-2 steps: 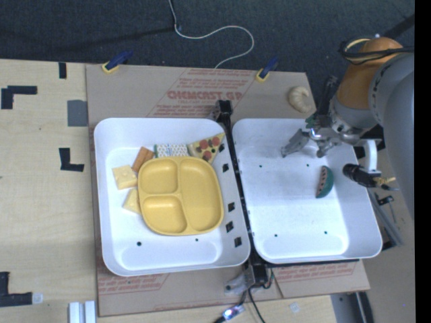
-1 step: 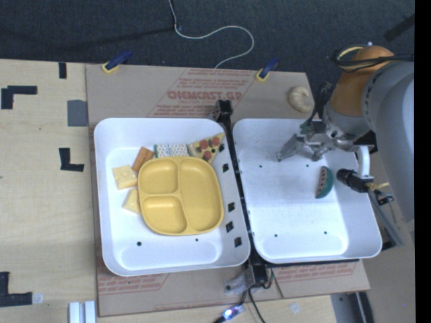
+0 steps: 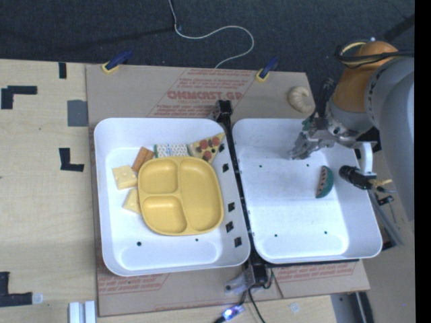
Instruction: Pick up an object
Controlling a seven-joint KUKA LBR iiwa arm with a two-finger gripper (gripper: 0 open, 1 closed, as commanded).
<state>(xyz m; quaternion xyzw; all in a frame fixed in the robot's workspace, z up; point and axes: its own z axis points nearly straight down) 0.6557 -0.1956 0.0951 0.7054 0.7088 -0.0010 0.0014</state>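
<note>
My gripper (image 3: 301, 150) hangs over the back right part of the right bin (image 3: 296, 241), fingers pointing down-left with nothing seen between them. A small green and red watermelon-slice toy (image 3: 324, 182) lies on the right bin's floor, a short way to the front right of the gripper and apart from it. In the left bin (image 3: 114, 247) sits a yellow divided plate (image 3: 180, 195), with several small food toys along its back and left sides: a pizza slice (image 3: 207, 147), a cracker (image 3: 124, 176) and an orange piece (image 3: 142, 158).
A beige lump (image 3: 301, 99) rests on the cardboard behind the right bin. A white cable (image 3: 202, 32) loops over the dark cloth at the back. The arm's grey body (image 3: 397, 113) covers the right edge. Clips (image 3: 118, 60) pin the cardboard.
</note>
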